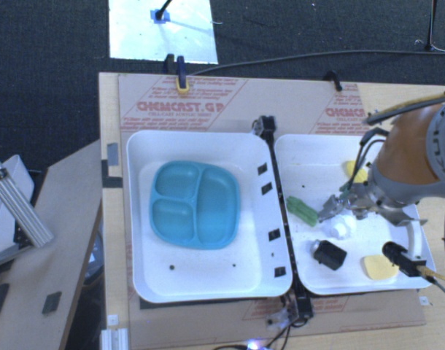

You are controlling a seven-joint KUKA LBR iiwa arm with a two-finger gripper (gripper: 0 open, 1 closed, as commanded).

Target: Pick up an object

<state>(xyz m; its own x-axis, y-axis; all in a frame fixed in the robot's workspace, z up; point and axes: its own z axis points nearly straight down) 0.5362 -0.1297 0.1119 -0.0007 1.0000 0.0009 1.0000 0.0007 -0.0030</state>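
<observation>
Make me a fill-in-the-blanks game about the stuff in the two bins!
1. The blue plate lies in the ____ bin.
2. The plate has ____ sections.
3. The black block lies in the ____ bin.
4. The stick near the divider is ____ in colour.

Missing words: left; three; right; green

A brown bench (230,97) bears two white bins, left (146,217) and right (310,159), side by side.
</observation>
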